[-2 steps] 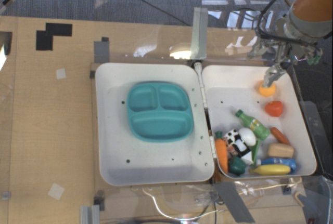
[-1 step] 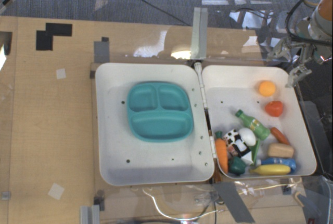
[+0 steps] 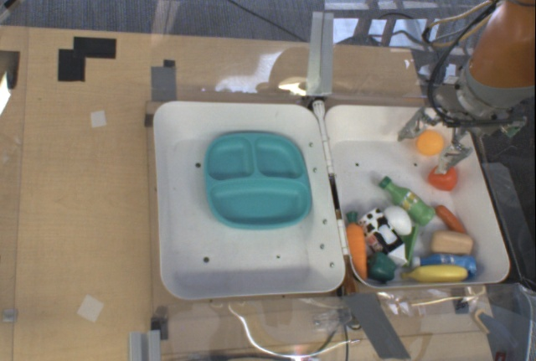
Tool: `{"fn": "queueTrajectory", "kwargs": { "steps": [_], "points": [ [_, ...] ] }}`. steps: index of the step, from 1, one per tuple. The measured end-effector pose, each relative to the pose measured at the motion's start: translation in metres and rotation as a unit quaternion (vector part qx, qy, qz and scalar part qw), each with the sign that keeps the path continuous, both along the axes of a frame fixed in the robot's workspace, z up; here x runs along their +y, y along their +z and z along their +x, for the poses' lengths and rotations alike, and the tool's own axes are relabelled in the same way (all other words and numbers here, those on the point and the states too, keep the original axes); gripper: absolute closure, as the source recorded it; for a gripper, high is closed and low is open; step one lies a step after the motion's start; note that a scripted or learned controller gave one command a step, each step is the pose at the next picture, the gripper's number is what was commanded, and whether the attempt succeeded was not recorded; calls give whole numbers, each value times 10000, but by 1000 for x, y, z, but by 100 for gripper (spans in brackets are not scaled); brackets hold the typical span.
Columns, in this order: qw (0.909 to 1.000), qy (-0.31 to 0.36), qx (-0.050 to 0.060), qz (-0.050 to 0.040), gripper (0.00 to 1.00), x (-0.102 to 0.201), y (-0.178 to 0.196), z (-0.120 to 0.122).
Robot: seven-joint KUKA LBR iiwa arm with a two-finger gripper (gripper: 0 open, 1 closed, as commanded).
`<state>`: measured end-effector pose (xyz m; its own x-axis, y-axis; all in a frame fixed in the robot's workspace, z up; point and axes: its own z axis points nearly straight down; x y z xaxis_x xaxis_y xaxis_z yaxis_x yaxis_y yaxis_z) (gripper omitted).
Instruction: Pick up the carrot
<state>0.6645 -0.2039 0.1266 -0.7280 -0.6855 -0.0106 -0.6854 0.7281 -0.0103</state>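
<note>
Hovering gripper, metal fingers spread wide around smooth orange ball; tapered orange carrot well apart, untouched at bin edge

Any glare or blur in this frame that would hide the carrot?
Camera view: bright window glare along the top edge and a sheen on the bench behind the bins; the carrot is evenly lit and fairly sharp at the right bin's left wall; the gripper looks slightly soft.

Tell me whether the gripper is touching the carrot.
Apart. The camera view shows the gripper over the right bin's far end, around an orange ball, while the carrot lies near the front left corner.
</note>
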Motion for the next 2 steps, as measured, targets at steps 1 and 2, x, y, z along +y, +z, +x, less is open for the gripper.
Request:
{"fn": "queueTrajectory", "kwargs": {
  "steps": [1,2],
  "points": [
    [9993,-371,-51,-11,0,-1,103,9],
    [9949,1006,-46,-42,0,-4,-32,10]
  ]
}}
